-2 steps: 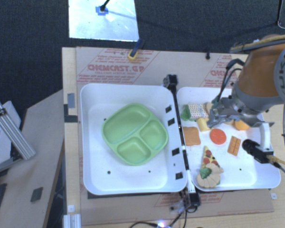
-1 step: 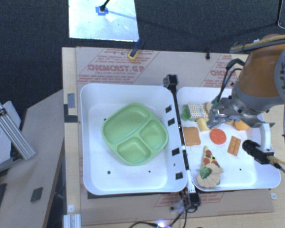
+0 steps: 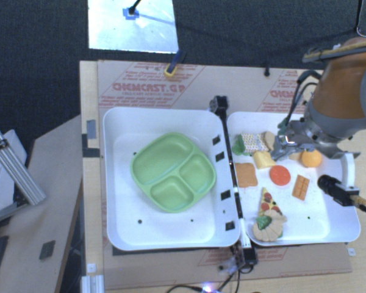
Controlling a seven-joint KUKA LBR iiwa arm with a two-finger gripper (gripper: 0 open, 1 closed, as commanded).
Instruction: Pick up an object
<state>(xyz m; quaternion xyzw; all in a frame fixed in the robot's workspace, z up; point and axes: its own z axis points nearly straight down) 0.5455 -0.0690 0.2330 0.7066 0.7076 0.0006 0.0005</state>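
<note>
Toy foods lie scattered in the right bin (image 3: 348, 229), the one under the arm (image 3: 348, 96); none is seen in the gripper's grasp.

Going by size: the bench (image 3: 140, 84) carries both white bins side by side, touching along a black-clipped seam. The left bin (image 3: 119, 122) holds a pale green tray (image 3: 173, 171) with three compartments, lying flat and turned at an angle, roughly in the middle. The arm comes in from the right, its orange band above the wrist, and ends over the upper part of the right bin. A silver sheet (image 3: 133, 17) lies beyond the bench at the top.

The gripper (image 3: 283, 150) is low over the bin's upper middle, between a yellow block (image 3: 263, 159) to its left and an orange fruit (image 3: 312, 158) to its right. Whether it is spread or pressed together cannot be told; the wrist hides it.

Smaller things in the right bin: a pizza slice (image 3: 269, 201) near the lower edge, with a round shell with green filling (image 3: 267, 226) just below it at the rim. A brown toast (image 3: 246, 174) lies by the seam, just below the yellow block. A red disc (image 3: 280, 175) sits just below the gripper. An orange wafer (image 3: 301, 187) lies right of the disc, apart from it. A checked cracker (image 3: 252, 142) and a green leaf (image 3: 238, 144) sit together at the upper left corner.
</note>
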